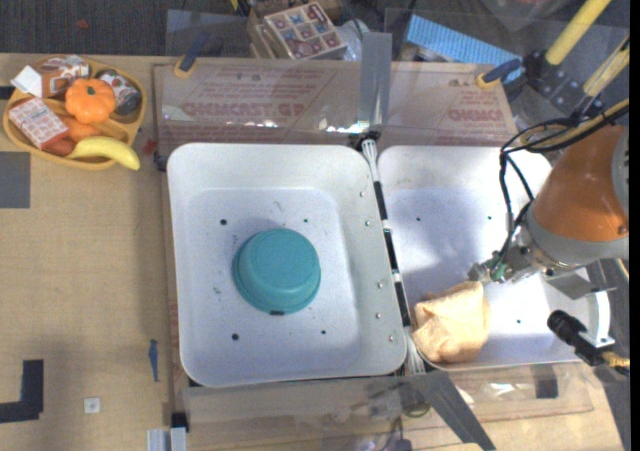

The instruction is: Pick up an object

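Note:
A tan, lumpy, bread-like object (pixel 452 326) lies in the front left corner of the right bin (pixel 440 199). My gripper (pixel 493 270) hangs just above that object's upper right edge, coming in from the right under the orange band of the arm; whether it touches the object is unclear. A teal round bowl (pixel 278 270) sits upside down in the middle of the left bin (pixel 200 189), well away from the gripper.
A yellow dish (pixel 30 134) of toy food, with a banana (pixel 106 150) and a small pumpkin (pixel 90 99), stands on the bench at the far left. Boxes and clutter lie beyond the bins' back edge. A raised divider (pixel 383 239) separates the bins.

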Action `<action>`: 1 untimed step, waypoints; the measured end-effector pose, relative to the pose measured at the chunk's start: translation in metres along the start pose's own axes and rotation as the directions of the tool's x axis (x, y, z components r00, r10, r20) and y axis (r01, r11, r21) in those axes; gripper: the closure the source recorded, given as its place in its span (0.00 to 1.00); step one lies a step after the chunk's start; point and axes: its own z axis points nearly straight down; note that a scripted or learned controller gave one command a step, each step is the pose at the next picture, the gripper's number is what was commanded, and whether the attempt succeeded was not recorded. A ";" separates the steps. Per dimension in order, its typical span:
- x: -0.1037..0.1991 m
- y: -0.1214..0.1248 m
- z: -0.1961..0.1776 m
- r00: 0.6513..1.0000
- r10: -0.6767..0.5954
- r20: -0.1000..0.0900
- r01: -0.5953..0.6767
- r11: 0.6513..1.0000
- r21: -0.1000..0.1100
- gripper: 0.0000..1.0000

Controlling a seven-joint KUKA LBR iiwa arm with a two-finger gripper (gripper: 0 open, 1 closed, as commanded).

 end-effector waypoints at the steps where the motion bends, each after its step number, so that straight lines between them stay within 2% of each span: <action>1: -0.003 -0.001 0.001 1.000 0.003 0.008 -0.003 1.000 -0.001 0.00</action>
